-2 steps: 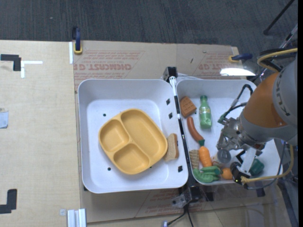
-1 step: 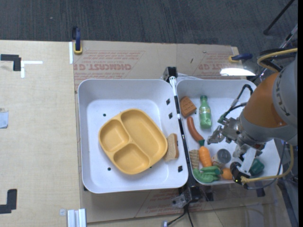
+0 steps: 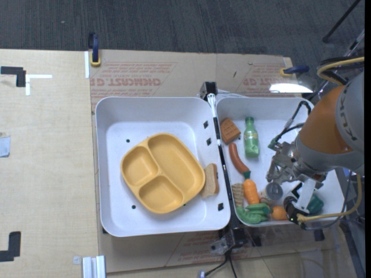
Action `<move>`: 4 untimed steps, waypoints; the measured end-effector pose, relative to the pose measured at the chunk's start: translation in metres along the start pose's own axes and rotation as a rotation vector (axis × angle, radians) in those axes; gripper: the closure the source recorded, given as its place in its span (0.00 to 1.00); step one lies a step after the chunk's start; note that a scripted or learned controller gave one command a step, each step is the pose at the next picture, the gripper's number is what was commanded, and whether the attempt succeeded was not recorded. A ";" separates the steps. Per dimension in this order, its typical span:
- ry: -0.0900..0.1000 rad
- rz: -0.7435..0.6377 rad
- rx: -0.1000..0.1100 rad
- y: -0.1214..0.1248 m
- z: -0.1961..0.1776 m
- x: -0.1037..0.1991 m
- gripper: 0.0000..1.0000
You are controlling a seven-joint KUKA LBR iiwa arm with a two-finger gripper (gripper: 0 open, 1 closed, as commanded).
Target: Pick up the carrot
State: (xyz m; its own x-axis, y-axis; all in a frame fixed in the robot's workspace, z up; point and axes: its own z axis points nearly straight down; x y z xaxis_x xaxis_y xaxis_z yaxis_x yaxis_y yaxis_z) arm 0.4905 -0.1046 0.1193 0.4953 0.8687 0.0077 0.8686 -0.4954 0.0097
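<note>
Because the carrot (image 3: pixel 250 191) lies in the right bin (image 3: pixel 264 105), the claw (image 3: pixel 274 189) hangs low there, with the carrot just to its left, so it can reach it. I cannot tell if the claw is spread or pressed together.

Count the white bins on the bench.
2: the left bin holds a yellow divided plate; the right bin holds the carrot and other toy food.
</note>
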 end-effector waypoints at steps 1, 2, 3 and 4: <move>0.000 0.001 0.000 0.000 0.000 0.000 0.00; 0.002 0.130 -0.016 -0.008 0.017 0.006 0.00; 0.001 0.127 -0.010 -0.008 0.011 0.006 1.00; 0.001 0.127 -0.010 -0.008 0.011 0.006 0.00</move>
State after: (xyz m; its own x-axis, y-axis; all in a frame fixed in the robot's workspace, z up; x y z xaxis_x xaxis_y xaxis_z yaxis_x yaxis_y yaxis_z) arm 0.4866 -0.0951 0.1087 0.6015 0.7988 0.0106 0.7986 -0.6016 0.0186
